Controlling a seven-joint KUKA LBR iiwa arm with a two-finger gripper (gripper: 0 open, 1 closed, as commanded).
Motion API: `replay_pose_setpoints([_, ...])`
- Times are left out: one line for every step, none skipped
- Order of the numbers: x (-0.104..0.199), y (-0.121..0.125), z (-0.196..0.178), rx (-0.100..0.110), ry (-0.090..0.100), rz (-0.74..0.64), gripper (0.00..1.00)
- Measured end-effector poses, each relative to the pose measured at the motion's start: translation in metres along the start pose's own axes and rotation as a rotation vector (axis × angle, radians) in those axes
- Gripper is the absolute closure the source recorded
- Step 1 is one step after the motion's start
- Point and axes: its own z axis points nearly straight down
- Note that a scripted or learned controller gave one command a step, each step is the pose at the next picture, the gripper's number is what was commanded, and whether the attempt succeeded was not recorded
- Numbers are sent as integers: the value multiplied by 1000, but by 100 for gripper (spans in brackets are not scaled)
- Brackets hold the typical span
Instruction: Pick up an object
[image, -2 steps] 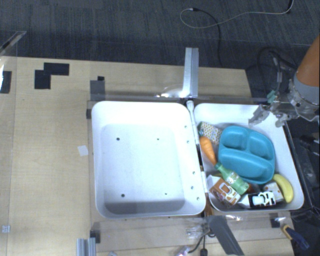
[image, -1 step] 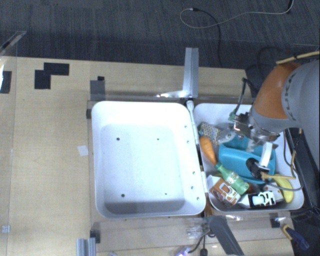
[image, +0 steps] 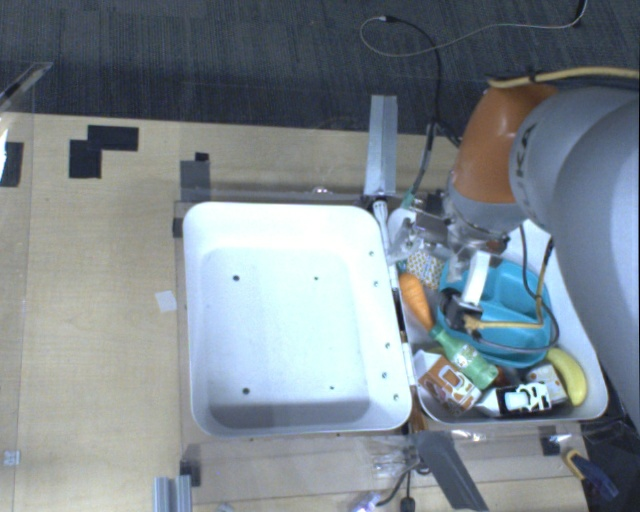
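Pick not complete. Tool sits low in the right bin, at its 11 o'clock corner; grip state cannot be told. Carrot, blue bowl, banana apparently lie ungrasped.

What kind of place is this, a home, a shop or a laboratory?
Most likely a robotics laboratory. A robot arm reaches over a bench bearing two white bins, one holding a jumble of test items such as a banana and a carrot.
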Motion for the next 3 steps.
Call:
replay_pose_setpoints([61, -41, 36, -12, -11, -92, 0])
replay_pose_setpoints([79, -7, 48, -2, -39, -142, 0])
replay_pose_setpoints([58, 0, 37, -6, -64, -122, 100])
